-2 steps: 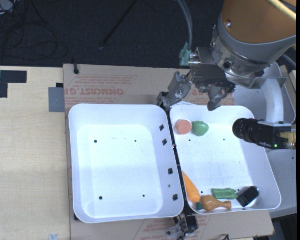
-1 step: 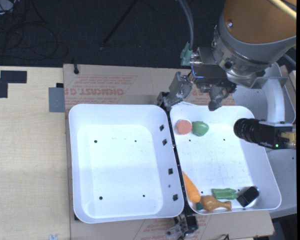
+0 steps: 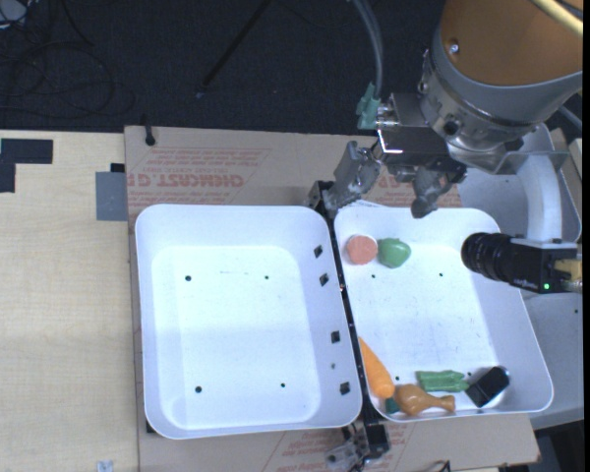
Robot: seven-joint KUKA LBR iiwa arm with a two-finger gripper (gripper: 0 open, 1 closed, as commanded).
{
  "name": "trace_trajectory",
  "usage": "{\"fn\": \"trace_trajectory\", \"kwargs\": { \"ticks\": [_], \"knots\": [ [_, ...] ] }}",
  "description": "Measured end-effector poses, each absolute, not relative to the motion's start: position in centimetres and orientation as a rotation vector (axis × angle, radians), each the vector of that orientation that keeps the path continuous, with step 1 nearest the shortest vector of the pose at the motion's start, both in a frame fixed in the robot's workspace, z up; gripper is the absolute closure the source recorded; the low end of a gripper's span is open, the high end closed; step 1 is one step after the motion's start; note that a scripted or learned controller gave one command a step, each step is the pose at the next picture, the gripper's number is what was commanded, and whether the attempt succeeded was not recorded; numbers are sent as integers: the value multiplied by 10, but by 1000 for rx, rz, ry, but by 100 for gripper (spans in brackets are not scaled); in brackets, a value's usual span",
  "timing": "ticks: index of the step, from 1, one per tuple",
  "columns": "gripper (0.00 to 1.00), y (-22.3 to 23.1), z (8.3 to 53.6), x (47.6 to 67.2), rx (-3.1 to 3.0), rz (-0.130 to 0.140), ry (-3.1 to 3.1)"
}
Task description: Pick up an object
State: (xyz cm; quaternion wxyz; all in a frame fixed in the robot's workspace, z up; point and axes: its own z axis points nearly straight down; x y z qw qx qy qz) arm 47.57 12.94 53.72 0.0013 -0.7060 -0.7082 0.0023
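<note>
Hovering spread-fingered gripper [image 3: 385, 191] above right bin [image 3: 511, 303], grasping nothing.

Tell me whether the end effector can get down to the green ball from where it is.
Probably yes. The end effector hangs just above the green ball, which lies uncovered beside the pink ball.

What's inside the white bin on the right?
The right bin holds a pink ball, green ball, carrot, green piece, brown toy and black block. Nothing looks covered.
</note>
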Motion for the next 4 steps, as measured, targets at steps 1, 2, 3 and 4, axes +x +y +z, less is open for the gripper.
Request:
{"fn": "trace_trajectory", "kwargs": {
  "ticks": [1, 2, 3, 4],
  "knots": [
    [0, 130, 537, 476, -2212, 7, -2226],
    [0, 123, 537, 476, -2219, 7, -2219],
    [0, 158, 537, 476, -2215, 5, -2224],
    [100, 157, 547, 476, -2214, 10, -2224]
  ]
}}
